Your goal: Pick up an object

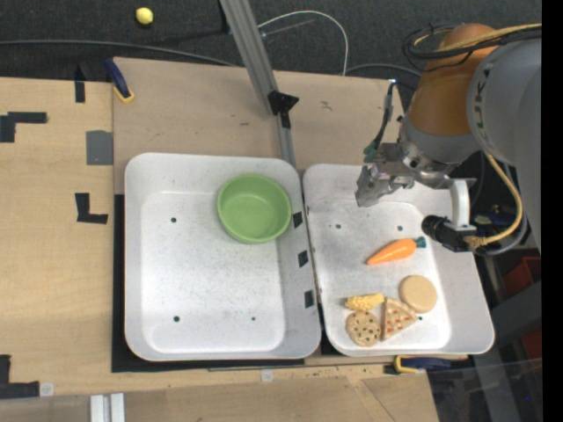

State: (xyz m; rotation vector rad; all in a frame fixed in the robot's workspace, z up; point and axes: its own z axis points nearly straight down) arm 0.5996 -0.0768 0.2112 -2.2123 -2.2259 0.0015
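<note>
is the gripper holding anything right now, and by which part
Nothing is held. The gripper hovers over the back of the right bin, apart from the carrot.

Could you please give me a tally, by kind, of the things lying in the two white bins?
Green plastic bowl, left bin: 1
Orange toy carrot, right bin: 1
Round tan biscuit: 1
Yellow toy corn piece: 1
Round speckled cookie: 1
Toy pizza slice: 1
Total: 6

Lying matt and finely speckled, like white plastic, under and left of the gripper [376, 185]: two bins [158, 262]. Looking smooth, slightly glossy plastic: green bowl [254, 207] leftward, orange carrot [392, 251] just below. Showing pale matt wood all around: bench [53, 236].
</note>
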